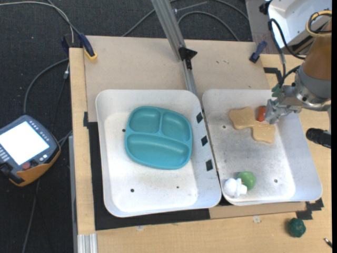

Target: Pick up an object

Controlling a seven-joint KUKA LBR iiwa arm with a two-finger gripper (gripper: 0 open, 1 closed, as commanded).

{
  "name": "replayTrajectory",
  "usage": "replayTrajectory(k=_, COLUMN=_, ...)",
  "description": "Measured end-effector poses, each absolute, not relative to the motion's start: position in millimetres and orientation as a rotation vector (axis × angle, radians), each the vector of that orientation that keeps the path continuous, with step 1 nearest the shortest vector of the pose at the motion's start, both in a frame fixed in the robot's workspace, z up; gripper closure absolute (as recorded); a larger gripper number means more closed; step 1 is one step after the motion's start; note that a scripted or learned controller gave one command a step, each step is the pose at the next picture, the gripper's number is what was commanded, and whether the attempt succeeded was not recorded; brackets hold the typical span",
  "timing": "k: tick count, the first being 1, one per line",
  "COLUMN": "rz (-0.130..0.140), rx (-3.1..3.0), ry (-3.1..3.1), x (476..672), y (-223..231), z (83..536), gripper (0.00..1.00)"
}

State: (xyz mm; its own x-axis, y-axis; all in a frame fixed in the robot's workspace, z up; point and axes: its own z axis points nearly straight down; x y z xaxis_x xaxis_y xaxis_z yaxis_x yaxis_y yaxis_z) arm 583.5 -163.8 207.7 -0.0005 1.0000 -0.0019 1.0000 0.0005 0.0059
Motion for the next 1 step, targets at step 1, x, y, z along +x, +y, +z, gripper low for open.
replayTrajectory(k=1, rz=0.002, rx=2.219, ry=2.222, x=584.1, y=-163.6, z=208.4, gripper=1.00)
